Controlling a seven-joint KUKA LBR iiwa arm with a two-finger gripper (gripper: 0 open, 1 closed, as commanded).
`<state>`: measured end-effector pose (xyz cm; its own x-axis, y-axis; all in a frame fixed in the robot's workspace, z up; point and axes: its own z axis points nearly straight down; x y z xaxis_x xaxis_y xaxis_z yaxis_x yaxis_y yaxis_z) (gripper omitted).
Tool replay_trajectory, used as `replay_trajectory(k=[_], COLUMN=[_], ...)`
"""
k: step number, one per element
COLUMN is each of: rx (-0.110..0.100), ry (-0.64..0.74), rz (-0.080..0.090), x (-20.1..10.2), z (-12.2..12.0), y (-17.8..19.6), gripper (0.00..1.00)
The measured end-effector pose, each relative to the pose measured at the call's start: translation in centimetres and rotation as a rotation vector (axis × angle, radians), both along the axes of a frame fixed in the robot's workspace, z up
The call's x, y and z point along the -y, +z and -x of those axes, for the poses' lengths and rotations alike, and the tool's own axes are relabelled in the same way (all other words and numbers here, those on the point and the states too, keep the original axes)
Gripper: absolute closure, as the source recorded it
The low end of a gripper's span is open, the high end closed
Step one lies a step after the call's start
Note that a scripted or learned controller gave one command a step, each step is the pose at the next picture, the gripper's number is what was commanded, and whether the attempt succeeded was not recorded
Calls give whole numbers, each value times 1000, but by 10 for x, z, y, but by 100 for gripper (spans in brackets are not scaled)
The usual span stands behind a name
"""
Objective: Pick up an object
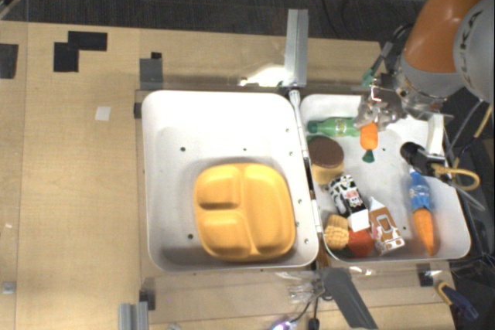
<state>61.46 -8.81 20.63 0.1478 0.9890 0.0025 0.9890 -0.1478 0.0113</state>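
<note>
Now | gripper (370, 118) apparently pinching small carrot (369, 137) (green tip down) | over right bin (462, 232)

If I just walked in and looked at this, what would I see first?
Probably the big yellow tray, sitting alone in the left bin. Next, the grey arm with its orange band reaching in from the right, its gripper over the far end of the right bin, just above a small carrot. That bin is crowded with toys, including a green bottle and a black-and-white cow.
</note>
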Motion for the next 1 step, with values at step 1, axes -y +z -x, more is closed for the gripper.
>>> replay_trajectory(k=[1], rx=[-7], ry=[266], rz=[2], x=[-33], z=[19], y=[6], gripper=[100])
